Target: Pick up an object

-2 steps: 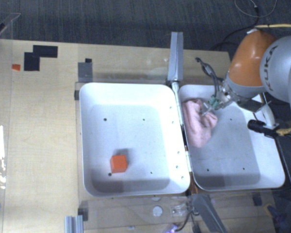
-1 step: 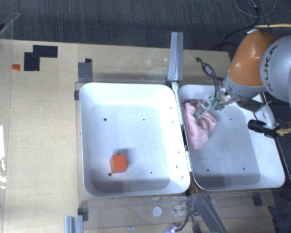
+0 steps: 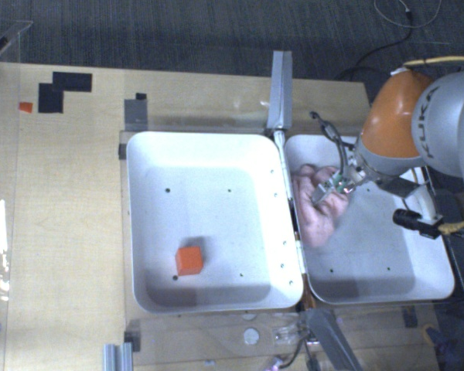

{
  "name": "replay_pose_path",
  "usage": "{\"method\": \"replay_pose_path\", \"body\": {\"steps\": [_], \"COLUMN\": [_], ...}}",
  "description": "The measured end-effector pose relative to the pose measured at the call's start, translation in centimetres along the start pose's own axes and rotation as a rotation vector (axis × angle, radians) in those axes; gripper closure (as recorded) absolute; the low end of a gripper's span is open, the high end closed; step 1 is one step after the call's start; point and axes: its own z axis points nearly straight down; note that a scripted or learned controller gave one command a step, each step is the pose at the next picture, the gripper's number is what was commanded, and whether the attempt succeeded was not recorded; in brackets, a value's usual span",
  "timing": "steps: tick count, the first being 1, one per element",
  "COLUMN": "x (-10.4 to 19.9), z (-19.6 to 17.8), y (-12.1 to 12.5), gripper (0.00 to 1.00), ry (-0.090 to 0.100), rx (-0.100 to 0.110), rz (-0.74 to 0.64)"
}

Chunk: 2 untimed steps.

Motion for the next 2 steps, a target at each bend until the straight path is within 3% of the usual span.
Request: {"method": "replay_pose_path", "body": {"steps": [1, 2], "x": [0.0, -1.9], "z": [-1.3, -9.1], "y": [0.4, 6.3], "gripper": [1.0, 1.0], "ry": [-0.003, 0.008], "rx": [-0.007, 0.009], "rz": [-0.002, -0.234]}}
